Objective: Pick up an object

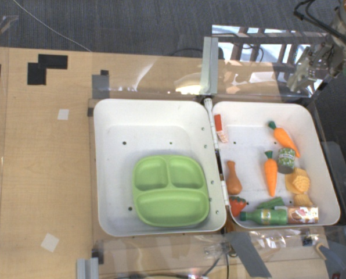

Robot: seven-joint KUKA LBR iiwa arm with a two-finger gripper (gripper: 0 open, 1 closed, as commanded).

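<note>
Nothing picked yet: your hand (312, 68) sits above the right bin's (248, 118) far corner, grip state unreadable, with 2 carrots (270, 176), chicken drumstick (234, 178) and bottle (277, 215) untouched inside.

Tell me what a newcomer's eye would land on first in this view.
First the bright green divided plate, lying alone toward the near side of the left bin. Next the cluster of toy food along the right bin's near and right sides: two orange carrots, a brown drumstick and a green bottle lying on its side. The gripper sits beyond the right bin's far corner.
</note>
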